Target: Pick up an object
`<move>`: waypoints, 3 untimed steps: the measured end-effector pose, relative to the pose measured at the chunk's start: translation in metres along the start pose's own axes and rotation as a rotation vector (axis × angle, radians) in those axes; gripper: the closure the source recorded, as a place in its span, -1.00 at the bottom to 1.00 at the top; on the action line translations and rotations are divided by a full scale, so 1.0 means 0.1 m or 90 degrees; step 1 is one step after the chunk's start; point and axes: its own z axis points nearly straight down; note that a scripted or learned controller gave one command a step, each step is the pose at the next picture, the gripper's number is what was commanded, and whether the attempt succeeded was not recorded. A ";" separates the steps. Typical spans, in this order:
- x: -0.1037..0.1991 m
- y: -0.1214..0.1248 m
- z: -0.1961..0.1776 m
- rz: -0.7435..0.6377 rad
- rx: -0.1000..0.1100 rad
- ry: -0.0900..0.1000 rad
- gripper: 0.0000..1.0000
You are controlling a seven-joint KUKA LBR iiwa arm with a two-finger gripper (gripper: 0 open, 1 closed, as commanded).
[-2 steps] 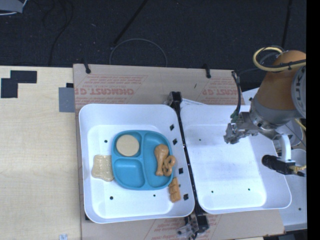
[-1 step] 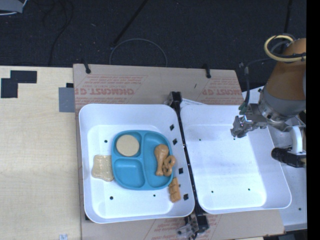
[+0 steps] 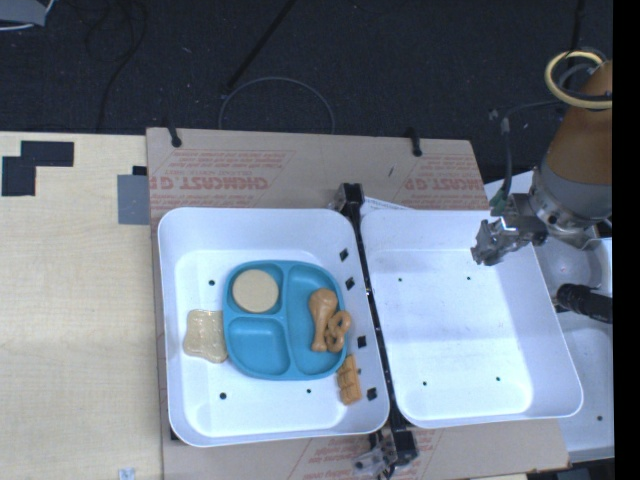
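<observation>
Two bins: white and shallow, side by side on the tabletop (image 3: 70, 298), filling the middle and lower part of the frame.
Tabletop: pale wood at left, with a brown cardboard sheet (image 3: 300, 173) under both bins.
Right bin (image 3: 470, 368): lower right of centre, its floor bare white with a few small dark dots.
Left bin (image 3: 200, 408): lower left of centre, carrying all the loose things.
My arm (image 3: 580, 148): comes in from the right edge, upper right of the frame, orange band above the grey wrist.
Blue tray (image 3: 265, 353): divided plate in the middle of the left bin, three compartments.
Round cracker (image 3: 254, 290): tan disc lying in the tray's upper left compartment.
Pretzel piece (image 3: 328, 320): brown twisted shape in the tray's right compartment.
Pale toast piece (image 3: 205, 335): on the bin floor, touching the tray's left edge.
Small brown piece (image 3: 348, 380): on the bin floor just beside the tray's lower right corner.
My fingers (image 3: 490, 243): over the upper right corner of the right bin, well apart from the tray and food; nothing between them, though I cannot tell how wide they stand.
</observation>
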 end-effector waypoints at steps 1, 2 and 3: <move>0.51 0.12 0.14 -0.002 0.003 0.001 1.00; 0.94 0.12 0.15 -0.001 0.003 0.001 1.00; 1.50 0.18 0.09 -0.002 0.002 0.002 1.00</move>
